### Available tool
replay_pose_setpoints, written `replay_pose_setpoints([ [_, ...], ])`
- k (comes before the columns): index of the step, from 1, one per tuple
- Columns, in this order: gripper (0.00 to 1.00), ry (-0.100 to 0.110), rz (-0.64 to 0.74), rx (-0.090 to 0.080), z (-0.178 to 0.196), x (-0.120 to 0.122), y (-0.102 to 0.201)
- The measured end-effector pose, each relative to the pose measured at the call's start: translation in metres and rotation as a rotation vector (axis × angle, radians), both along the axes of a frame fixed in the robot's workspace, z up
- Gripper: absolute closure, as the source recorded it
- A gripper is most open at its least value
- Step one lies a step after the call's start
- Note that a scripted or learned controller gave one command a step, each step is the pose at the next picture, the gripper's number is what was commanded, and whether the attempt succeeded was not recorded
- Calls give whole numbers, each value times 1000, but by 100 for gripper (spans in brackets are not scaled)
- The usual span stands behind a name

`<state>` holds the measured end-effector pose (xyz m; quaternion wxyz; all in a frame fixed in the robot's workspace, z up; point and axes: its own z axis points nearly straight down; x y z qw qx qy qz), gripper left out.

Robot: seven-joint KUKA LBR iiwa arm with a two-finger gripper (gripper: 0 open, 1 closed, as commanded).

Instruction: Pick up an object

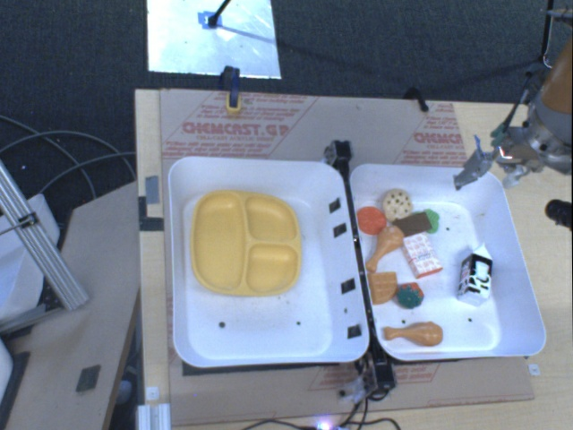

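dark carpet surrounds the bench, where two white bins sit side by side. the right bin (pixel 528 316) is taken as the landmark. the gripper (pixel 491 164) is seen hovering over its far right corner; whether its jaws are open cannot be told, and nothing is seen held. the milk carton (pixel 475 278) stands by the bin's right wall, nearest the gripper, toward the near edge from it. a chicken leg (pixel 414 333) lies along the near wall, a cookie (pixel 397 203) toward the far wall.

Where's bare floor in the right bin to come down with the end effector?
Right bin: bare along the far wall and between the cracker box and milk carton. Crowded along its left side, tomato down to drumstick. End effector is above the far right corner.
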<state>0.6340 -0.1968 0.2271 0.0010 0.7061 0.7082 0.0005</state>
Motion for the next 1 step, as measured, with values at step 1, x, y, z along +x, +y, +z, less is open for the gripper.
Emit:
replay_pose_setpoints([
  [1, 0, -2, 9, 2, -148, 10, 92],
])
